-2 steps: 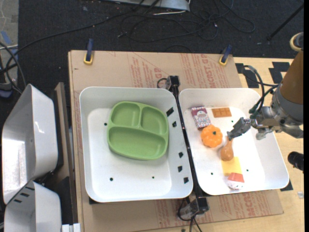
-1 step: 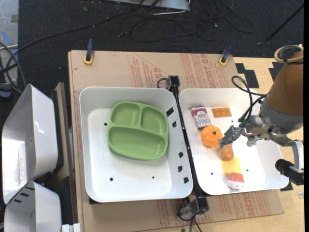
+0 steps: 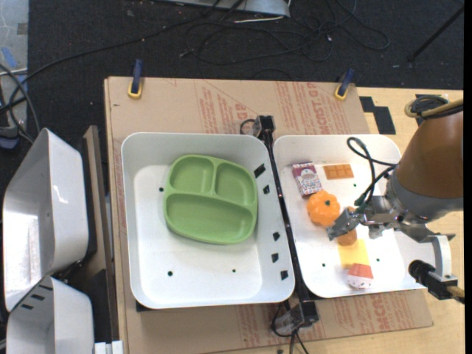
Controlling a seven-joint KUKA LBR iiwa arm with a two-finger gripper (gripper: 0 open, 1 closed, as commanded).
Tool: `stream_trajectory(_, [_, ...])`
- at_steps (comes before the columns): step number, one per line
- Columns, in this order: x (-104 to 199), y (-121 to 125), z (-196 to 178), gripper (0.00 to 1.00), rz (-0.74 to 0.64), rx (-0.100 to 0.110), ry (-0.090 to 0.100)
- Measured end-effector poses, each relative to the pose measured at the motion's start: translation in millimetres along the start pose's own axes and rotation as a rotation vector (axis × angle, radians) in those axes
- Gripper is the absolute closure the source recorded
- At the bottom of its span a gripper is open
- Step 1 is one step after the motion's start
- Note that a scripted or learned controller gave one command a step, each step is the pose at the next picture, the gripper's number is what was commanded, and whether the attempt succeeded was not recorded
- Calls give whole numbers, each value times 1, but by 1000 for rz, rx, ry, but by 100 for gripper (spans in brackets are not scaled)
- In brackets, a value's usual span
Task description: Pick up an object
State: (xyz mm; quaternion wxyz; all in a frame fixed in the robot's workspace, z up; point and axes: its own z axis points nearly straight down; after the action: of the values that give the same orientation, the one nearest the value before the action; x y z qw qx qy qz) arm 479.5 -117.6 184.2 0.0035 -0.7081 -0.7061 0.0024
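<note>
In the right bin lie several small objects. An orange round fruit sits near the bin's middle left. Behind it lies a maroon packet, with a flat orange rectangle to its right. A yellow piece and a white and red piece lie toward the front edge. My gripper hangs low over the bin, just right of the orange fruit and just above the yellow piece. A small brownish bit shows right beneath it. The arm hides the bin's right part.
The left bin holds a green divided plate. A black divider runs between the two bins. White tubs stand off the bench at the far left. Cables lie on the dark floor behind.
</note>
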Motion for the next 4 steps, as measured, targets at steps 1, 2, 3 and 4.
stream_trajectory(1, [-4, 8, 51, 0, 0, -1, 0])
stream_trajectory(2, [-4, 9, 40, 100, 1, -5, 0])
stream_trajectory(3, [-11, 12, -20, 100, -5, -13, -3])
stream_trajectory(4, [-13, 14, -83, 100, -7, -14, -4])
